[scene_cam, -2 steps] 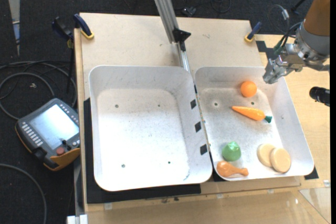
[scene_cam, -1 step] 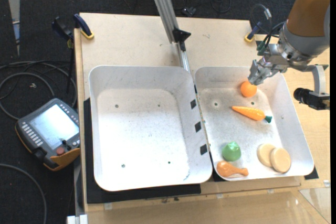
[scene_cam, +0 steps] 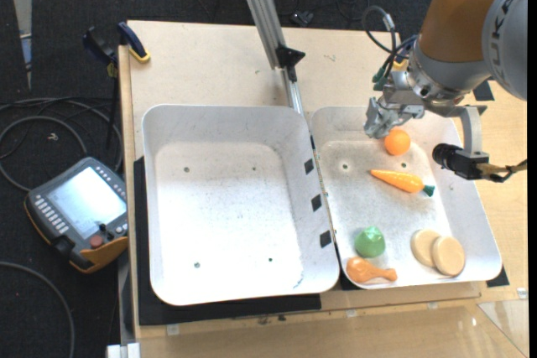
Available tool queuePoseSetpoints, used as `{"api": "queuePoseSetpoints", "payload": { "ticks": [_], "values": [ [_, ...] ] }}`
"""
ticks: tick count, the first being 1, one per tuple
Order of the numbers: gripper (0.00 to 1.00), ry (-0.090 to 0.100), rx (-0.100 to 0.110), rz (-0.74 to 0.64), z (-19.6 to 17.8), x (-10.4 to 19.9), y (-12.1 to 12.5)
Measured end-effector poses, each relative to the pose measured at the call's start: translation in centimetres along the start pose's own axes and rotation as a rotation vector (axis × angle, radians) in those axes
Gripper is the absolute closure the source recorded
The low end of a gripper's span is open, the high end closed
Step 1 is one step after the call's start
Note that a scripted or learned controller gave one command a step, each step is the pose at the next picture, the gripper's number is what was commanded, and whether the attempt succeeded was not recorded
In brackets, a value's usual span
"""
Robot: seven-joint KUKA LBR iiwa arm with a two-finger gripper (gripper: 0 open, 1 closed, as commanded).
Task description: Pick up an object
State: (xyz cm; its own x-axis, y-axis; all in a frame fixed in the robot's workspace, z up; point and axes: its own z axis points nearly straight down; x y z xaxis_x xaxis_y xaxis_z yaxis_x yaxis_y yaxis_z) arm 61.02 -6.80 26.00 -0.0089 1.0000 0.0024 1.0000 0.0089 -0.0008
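nearest the camera, along the front of the right-hand shallow white plastic bin [scene_cam: 482, 243], lie a pale orange drumstick-shaped toy [scene_cam: 370, 271], a round green toy vegetable [scene_cam: 369, 242] and two tan disc-shaped pieces [scene_cam: 439, 251]. farther in rests a long orange toy carrot with a green tip [scene_cam: 402, 180], and just beyond it a small round orange ball [scene_cam: 397, 142], the thing i judge myself closest to taking. my gripper [scene_cam: 382, 120] hangs just beside the ball, at its upper left. to do this well i should centre over the ball, come down straight, and close across its widest part so it cannot roll out toward the carrot. whether my fingers are parted or closed i cannot tell; they are a small grey blur. the left-hand white bin [scene_cam: 151, 180] lies well apart on the bench [scene_cam: 210, 63].
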Motion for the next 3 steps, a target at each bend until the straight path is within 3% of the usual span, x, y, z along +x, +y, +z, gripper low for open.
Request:
{"api": "queuePoseSetpoints", "payload": {
  "ticks": [1,3],
  "values": [
    [1.00,-0.001,-0.001,0.001,0.1,4.9,0.3],
    [1.00,0.000,0.002,0.000,2.7,16.6,-2.1]
  ]
}}
